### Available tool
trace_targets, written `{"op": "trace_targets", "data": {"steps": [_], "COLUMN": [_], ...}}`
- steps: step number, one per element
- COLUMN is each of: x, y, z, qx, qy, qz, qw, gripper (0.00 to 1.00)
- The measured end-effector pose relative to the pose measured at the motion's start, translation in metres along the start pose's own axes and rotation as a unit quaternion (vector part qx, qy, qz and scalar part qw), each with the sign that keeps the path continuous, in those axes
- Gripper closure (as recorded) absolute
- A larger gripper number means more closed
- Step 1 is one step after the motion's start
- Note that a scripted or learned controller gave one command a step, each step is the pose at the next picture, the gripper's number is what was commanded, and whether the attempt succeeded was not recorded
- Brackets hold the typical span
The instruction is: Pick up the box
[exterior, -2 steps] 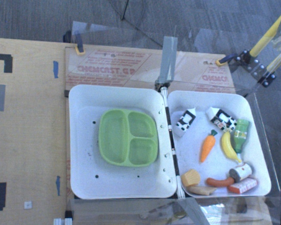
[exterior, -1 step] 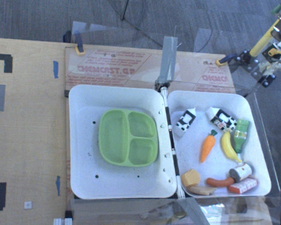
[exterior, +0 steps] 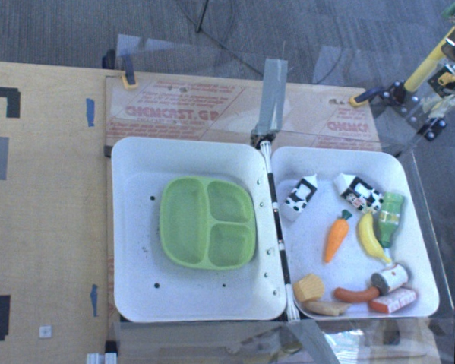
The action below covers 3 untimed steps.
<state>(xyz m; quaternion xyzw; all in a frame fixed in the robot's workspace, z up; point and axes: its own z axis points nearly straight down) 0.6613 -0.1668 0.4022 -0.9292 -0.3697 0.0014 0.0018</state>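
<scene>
The right bin [exterior: 417, 187] holds several toy foods. A small red and white box [exterior: 394, 301] lies flat in its near right corner, touching a white can [exterior: 390, 277]. A black and white cow-patterned carton [exterior: 299, 196] stands near the bin's left wall. A second cow-patterned box [exterior: 361, 194] lies at the back, next to a green bottle [exterior: 389, 216].
In the right bin also lie a carrot [exterior: 336, 236], a banana [exterior: 373, 238], a red sausage [exterior: 355, 294], an orange wedge [exterior: 309, 287] and a tan piece [exterior: 326, 307]. The left bin [exterior: 127, 210] holds a green divided plate [exterior: 208, 223]. A grey post [exterior: 272, 100] stands behind the bins.
</scene>
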Motion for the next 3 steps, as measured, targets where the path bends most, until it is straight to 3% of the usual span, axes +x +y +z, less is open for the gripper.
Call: {"op": "trace_targets", "data": {"steps": [3], "x": [0.005], "y": [0.001], "z": [-0.029], "qx": [-0.002], "qy": [0.001], "qz": [-0.005], "qw": [1.0], "gripper": [1.0]}}
